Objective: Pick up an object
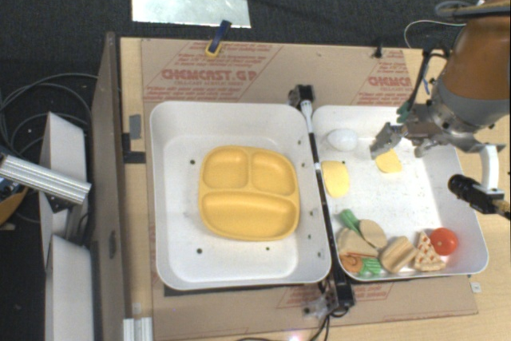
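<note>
My gripper (402, 146) hangs over the back of the right bin (463, 208), its two fingers spread apart and open. A small yellow food piece (389, 163) lies on the bin floor just in front of the fingers, not held. A white egg (343, 140) sits to the gripper's left. A larger yellow piece (336, 179) lies by the bin's left wall. Along the front of the bin are a green vegetable (349, 220), bread pieces (383, 245), a pizza slice (427, 251) and a red tomato (445, 240).
The left bin (172, 196) holds a yellow divided plate (247, 192). A black divider (318, 172) runs between the bins. A black fitting (475, 194) juts in over the right bin's right edge. The grey arm with its orange band (479, 52) comes in from the upper right.
</note>
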Controlling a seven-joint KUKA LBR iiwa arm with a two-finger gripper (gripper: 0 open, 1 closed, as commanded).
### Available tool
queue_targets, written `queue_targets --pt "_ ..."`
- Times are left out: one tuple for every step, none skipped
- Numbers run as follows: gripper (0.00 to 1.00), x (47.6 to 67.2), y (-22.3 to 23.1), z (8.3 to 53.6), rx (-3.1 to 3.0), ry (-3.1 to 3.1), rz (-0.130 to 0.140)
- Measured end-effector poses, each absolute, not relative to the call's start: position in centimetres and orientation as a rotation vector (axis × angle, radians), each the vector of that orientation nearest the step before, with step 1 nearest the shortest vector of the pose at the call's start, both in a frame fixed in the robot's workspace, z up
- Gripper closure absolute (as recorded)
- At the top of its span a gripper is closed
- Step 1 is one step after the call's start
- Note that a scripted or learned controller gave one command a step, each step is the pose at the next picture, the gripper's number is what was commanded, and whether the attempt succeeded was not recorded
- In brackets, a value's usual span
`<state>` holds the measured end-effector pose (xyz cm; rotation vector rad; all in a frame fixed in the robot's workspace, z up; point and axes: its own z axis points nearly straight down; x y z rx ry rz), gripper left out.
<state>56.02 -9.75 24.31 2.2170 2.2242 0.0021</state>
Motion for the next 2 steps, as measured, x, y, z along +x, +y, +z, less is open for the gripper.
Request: queue_targets --pt "0.00 58.6 -15.8 18.4 2.222 2.218 -0.001" --pt "0.00 63.7 -17.8 9.8 2.212 2.223 0.003"
